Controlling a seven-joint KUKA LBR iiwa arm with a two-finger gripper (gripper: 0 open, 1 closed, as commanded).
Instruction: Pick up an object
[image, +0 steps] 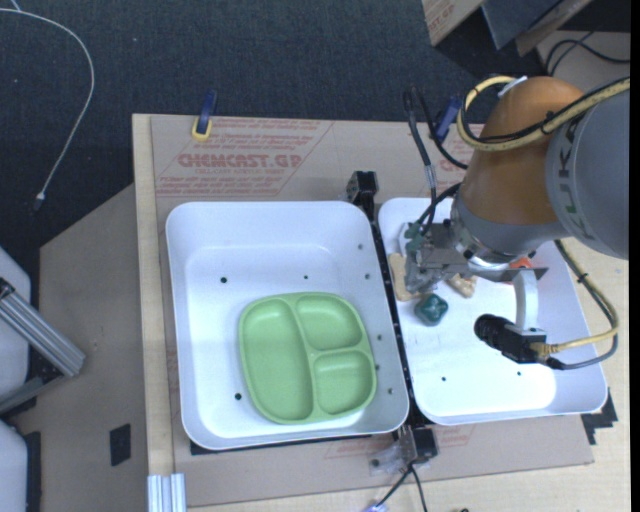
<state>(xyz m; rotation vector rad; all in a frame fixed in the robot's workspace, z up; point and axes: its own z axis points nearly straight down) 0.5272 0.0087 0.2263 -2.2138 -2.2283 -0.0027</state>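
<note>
Brown cardboard (300, 150) covers the table, and two shallow white bins sit on it side by side. Red letters printed backwards on the cardboard, at the far side, look like "CHEMCAST GP". The smaller red lines around them are too tiny to read.

The left bin (200, 260) is the bigger one in the picture. A light green plate (305, 357) lies flat in it, toward the near side. The plate has three parts: one long part on the left and two smaller parts on the right.

The right bin (480, 390) holds small things at its far left side. A little dark green toy (432, 309) sits on the white floor close to the wall between the bins. It is the thing nearest the hand. A small tan piece (461, 286) lies just to its right, and a pale tan strip (401, 277) lies just to its left by the bin wall. A tiny orange bit (520, 263) peeks out by the arm.

The big arm (560, 150) comes in from the right. It is grey with a round orange part, and it bends down over the far part of the right bin. The hand (432, 262) points down, just above the green toy. I cannot tell if it is spread or pressed together, or if it touches the toy. A black plug on a yellow wire (510, 340) hangs over the bin, right of the toy.

A yellow and blue clip (204, 118) sits at the far edge of the cardboard.
</note>
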